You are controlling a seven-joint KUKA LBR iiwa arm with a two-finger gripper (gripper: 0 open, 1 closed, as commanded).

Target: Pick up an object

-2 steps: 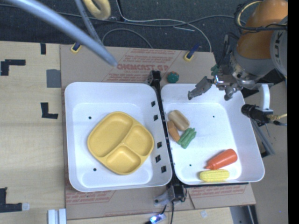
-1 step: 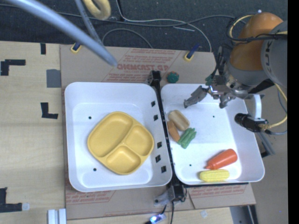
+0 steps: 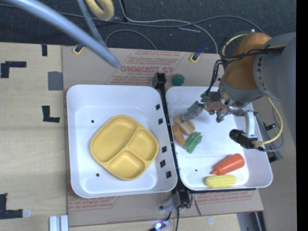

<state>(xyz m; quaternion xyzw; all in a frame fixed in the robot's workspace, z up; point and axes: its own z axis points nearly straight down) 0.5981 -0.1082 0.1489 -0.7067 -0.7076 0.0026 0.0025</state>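
Observation:
The right bin [image 3: 262, 170] holds a tan bread-like piece [image 3: 185, 127], an orange piece [image 3: 178, 136] beside it, a green vegetable [image 3: 193, 141], an orange carrot [image 3: 229, 164] and a yellow corn cob [image 3: 221, 180]. My gripper [image 3: 191, 112] reaches in from the right and hangs low over the bin's upper left part, just above the tan piece. Its grey fingers point left and down. I see nothing held between them.
The left bin [image 3: 79, 129] carries a yellow divided plate [image 3: 124, 146]. A small teal object [image 3: 178, 79] lies on the cardboard behind the bins. Cables run across the dark area at the back, and a grey pole crosses the top left.

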